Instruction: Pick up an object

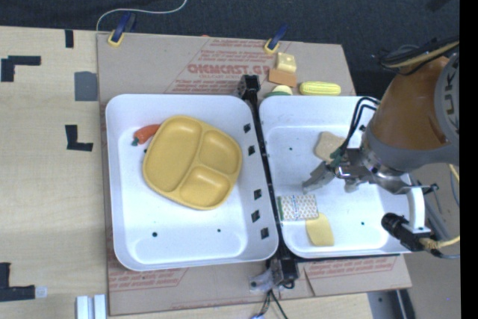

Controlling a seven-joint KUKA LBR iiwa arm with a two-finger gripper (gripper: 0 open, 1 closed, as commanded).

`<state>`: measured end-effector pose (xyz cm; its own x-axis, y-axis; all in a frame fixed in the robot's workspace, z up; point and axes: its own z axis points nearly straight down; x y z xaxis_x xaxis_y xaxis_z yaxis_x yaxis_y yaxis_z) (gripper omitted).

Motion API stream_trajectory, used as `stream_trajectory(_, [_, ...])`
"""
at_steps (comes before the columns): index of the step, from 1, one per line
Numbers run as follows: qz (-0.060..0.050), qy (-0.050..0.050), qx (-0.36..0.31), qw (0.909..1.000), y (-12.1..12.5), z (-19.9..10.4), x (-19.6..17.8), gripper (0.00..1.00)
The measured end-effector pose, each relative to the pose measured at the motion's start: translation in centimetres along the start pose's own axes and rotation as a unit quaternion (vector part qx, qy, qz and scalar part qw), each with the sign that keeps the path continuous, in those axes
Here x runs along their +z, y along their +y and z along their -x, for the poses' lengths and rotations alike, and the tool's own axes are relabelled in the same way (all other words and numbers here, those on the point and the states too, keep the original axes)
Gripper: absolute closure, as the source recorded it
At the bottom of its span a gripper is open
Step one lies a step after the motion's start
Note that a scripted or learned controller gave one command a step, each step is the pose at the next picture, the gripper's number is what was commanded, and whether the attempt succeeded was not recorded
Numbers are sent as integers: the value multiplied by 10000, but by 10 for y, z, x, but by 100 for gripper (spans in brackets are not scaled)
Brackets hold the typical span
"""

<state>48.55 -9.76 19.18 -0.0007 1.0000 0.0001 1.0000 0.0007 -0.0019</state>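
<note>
You're looking down on two white bins side by side on a sheet of printed cardboard, and your arm [418, 116] is in over the right bin [351, 239], orange band up, wrist angled down toward the bin floor. The gripper [323, 177] sits low near the middle of that bin, its grey fingers [317, 178] spread apart with nothing between them, tips pointing left toward the divider. Just above the gripper, a tan block [327, 145] lies by the arm's cable, close but not in the fingers. Below the tips, a small patterned green-and-white packet [299, 207] rests flat on the bin floor, and just beside it, lower right, there's a pale yellow block [320, 231]. Over in the left bin [123, 160], a yellow sectioned plate [193, 161] lies at a tilt, with an orange carrot-like piece [146, 134] poking out from under its upper left edge. Beyond the bins, on the cardboard, you've got a corn cob [320, 89], a tan-and-orange block [283, 71] and a small pale green item [281, 91] near the top of the divider.
</note>
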Motion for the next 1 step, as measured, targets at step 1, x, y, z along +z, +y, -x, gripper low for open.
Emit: stream_trajectory(1, [17, -13, -7, 10000, 82, 42, 77, 0])
